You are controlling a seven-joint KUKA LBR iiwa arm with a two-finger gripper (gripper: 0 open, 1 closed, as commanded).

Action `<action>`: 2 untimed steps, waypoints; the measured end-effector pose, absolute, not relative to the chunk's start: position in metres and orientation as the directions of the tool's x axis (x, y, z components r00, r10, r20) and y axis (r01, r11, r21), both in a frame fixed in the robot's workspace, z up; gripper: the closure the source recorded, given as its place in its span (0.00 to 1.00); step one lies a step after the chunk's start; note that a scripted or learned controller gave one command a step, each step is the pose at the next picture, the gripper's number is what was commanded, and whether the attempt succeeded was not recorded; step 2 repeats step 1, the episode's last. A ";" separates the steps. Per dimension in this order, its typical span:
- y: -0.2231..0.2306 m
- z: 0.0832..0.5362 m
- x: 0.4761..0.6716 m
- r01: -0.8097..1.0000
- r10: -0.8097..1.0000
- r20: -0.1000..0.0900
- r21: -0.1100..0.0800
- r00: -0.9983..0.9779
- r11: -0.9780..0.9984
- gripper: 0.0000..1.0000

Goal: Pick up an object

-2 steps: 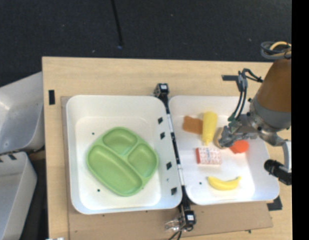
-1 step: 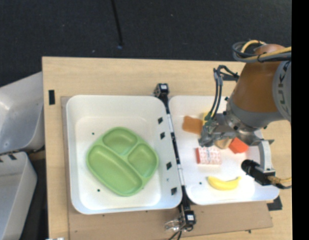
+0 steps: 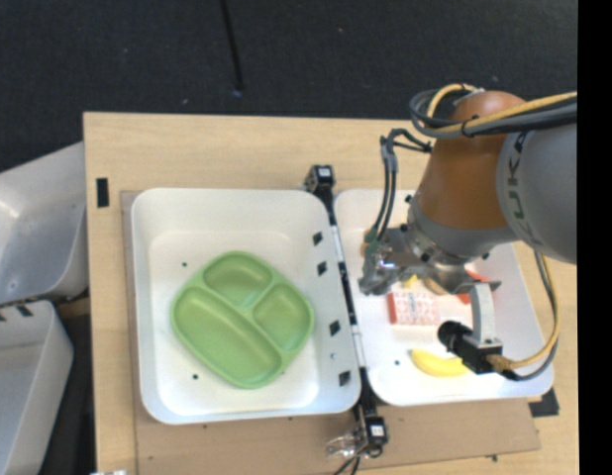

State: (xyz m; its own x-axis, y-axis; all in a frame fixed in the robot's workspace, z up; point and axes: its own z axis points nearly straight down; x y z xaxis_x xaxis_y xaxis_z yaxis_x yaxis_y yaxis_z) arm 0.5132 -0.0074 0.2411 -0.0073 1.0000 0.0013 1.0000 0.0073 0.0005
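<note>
Just a small yellow banana (image 3: 436, 364)

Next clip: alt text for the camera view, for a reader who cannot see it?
A grey and orange arm reaches from the right over the right bin, above a red and white packet and a yellow banana. The left bin holds a green divided plate.

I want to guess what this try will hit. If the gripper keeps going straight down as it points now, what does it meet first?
Probably the red-and-white packet in the right bin, lying right under the gripper; depth is unclear. The banana lies nearer the camera.
</note>
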 end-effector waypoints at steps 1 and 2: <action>0.041 0.250 0.527 1.000 1.000 0.002 0.002 -0.008 0.008 1.00; 0.041 0.250 0.527 1.000 1.000 0.002 0.002 -0.008 0.008 1.00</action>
